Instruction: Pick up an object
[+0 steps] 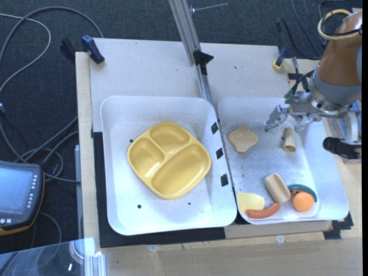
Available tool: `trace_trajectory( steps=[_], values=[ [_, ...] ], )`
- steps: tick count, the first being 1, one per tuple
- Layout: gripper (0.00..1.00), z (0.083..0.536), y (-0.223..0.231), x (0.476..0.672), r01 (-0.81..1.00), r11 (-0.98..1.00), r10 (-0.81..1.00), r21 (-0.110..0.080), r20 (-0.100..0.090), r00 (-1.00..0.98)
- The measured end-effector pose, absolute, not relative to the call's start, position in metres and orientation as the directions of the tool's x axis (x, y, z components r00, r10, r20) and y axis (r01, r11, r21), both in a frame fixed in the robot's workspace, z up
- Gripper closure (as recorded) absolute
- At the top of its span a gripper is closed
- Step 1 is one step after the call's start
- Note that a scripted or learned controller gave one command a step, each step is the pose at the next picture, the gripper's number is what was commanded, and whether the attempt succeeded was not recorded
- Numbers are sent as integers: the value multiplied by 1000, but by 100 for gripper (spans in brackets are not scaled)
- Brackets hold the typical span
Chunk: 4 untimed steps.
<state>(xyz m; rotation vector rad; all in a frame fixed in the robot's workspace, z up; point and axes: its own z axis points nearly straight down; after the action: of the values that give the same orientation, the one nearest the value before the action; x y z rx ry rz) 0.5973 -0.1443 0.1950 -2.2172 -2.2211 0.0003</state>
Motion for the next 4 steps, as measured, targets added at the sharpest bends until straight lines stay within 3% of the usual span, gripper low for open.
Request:
trace_trajectory(
  steps=[1,2,3,4],
  values=[
    [0,195,-144,597,1000,2,1000,-2,2,-2],
    [0,133,-140,600,1000,1,1000,-9,3,-1],
    [0,92,-140,600,1000,0,1000,-2,1,0],
    [100,106,-139,602,1000,1,1000,3,1,-1]
  ],
)
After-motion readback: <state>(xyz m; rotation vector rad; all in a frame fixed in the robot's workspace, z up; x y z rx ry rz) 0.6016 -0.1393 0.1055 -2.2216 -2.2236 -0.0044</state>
